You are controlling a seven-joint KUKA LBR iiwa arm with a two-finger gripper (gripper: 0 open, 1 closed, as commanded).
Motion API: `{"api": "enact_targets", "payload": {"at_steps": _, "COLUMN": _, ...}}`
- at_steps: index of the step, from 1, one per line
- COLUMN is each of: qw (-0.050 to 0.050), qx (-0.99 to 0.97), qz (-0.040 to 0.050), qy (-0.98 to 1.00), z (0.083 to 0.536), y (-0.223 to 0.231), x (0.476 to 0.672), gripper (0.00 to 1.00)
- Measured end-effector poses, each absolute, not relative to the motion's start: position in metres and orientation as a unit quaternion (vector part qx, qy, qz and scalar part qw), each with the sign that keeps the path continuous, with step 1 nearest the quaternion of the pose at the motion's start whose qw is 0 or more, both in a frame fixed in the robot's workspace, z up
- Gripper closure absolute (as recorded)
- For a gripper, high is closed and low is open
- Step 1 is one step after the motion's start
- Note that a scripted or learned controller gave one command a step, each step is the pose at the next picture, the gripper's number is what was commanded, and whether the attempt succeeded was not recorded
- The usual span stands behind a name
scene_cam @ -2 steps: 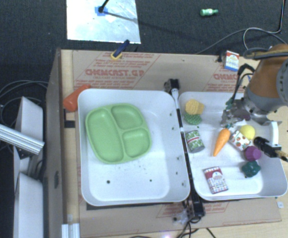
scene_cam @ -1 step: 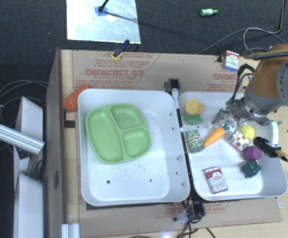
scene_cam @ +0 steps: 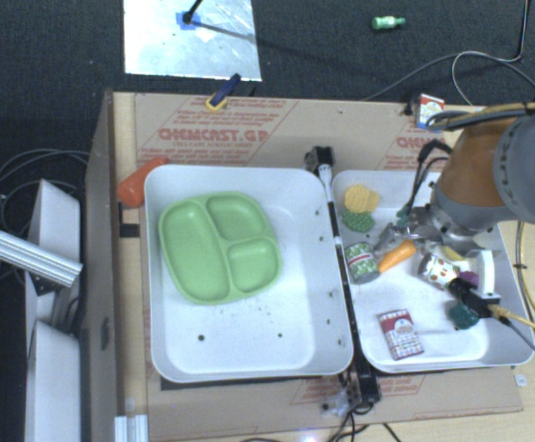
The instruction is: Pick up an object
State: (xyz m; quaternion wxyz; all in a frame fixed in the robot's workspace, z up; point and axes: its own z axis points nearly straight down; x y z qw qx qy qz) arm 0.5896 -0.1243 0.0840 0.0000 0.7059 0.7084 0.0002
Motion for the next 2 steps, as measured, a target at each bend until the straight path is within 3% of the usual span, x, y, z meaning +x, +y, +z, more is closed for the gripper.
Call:
{"api": "enact_targets", "payload": {"at_steps": 1, "qw": 0.001, "qx": 0.705, "qz": 0.001, "qy": 0.709, "z": 0.095, "y": -0.125, "x": 0.59, "gripper": 1.0}}
{"api": "enact_targets", "payload": {"at_steps": 2, "qw": 0.001, "qx": 0.706, "qz": 0.0017, "qy": 0.709, "z": 0.185, "y": -0.046, "x": 0.604, "gripper": 1.0}}
